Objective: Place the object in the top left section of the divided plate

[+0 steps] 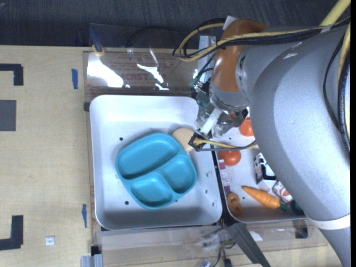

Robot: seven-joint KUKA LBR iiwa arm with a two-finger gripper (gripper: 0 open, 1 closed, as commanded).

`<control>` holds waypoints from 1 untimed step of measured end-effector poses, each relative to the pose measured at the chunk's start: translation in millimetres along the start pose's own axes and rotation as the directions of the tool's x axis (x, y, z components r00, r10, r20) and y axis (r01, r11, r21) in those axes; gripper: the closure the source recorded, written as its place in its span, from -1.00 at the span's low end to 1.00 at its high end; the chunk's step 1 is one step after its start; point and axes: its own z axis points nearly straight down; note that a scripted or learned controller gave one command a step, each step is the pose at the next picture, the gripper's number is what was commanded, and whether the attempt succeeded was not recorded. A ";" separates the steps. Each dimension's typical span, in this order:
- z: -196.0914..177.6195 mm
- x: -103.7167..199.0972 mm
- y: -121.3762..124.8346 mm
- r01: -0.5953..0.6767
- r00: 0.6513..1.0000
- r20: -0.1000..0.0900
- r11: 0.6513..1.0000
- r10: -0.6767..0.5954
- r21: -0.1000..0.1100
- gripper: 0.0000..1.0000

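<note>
Gripper state you cannot tell; a tan object sits just left, beside the blue divided plate.

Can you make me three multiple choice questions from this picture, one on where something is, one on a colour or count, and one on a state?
1. Where does the divided plate sit?
A. In the left bin
B. In the right bin
C. On the bare bench

2. What colour is the divided plate?
A. Red
B. Blue
C. Yellow

3. What lies in the plate's sections?
A. A carrot
B. A tomato
C. Nothing

Answers:
1 A, the plate rests on the floor of the left bin.
2 B, its whole surface is light blue.
3 C, all three sections are bare; the carrot lies in the right bin, and the claw hangs by the plate's upper right edge, near a beige object.
</note>
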 end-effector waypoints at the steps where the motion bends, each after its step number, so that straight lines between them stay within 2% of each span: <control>1: -12.2 -0.3 1.8 0.002 1.000 0.001 1.000 -0.002 -0.004 1.00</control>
